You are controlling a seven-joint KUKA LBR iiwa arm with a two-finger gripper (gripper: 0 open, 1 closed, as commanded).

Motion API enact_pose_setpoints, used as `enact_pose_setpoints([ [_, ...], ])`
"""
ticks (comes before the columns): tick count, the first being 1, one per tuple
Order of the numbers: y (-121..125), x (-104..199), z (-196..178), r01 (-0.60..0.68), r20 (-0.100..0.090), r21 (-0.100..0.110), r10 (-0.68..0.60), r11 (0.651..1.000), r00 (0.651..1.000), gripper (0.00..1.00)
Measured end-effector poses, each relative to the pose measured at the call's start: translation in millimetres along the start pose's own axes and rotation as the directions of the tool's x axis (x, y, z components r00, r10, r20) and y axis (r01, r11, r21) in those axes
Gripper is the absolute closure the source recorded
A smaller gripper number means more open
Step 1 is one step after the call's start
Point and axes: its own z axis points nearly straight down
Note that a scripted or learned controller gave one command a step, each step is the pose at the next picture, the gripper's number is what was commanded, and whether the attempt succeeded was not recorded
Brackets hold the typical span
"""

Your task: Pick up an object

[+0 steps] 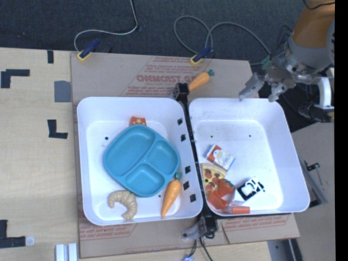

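Observation:
My gripper (261, 91) hangs above the far rim of the right bin (283, 145), open, with nothing between its fingers. In that bin lie a small red and white carton (220, 157), a pizza-slice toy (216, 185), a black and white block (251, 188) and a red marker-like stick (239, 209). The left bin (87, 145) holds a blue divided plate (142, 160), a toy croissant (124, 203), an orange carrot (171, 196) and a small red item (137, 122) half hidden behind the plate.
A second carrot (198, 81) lies on the cardboard sheet behind the bins, beside the black clip (181, 93) joining them. Cables with blue and yellow clamps (87, 50) run across the dark floor at the back.

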Motion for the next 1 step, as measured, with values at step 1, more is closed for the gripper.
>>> enact_pose_setpoints([
  [1,-67.0,94.7,55.5,0.002,-0.001,0.002,-0.002,1.0,1.0,0.0],
])
